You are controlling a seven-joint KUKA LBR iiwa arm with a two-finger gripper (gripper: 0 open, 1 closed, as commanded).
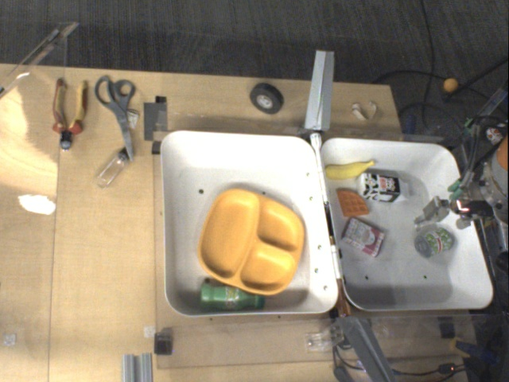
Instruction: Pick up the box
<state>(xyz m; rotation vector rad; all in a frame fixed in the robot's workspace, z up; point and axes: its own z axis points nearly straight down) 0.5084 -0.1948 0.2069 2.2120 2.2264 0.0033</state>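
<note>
A small black-and-white box (380,185) lies in the right bin (398,289), near its back wall and just below a yellow banana (348,169). My gripper (447,213) hangs over the right side of that bin, some way to the right of the box and apart from it. Directly below the gripper sits a round grey-green cup (434,241). The arm's links come in from the right edge and hide part of the bin's right wall.
An orange packet (352,204) and a pink-purple pouch (363,235) lie left of centre in the right bin. The left bin (183,213) holds a yellow divided tray (251,239) and a green can (229,295). Scissors (119,106), pliers (67,110) and a tape roll (266,97) rest on the bench.
</note>
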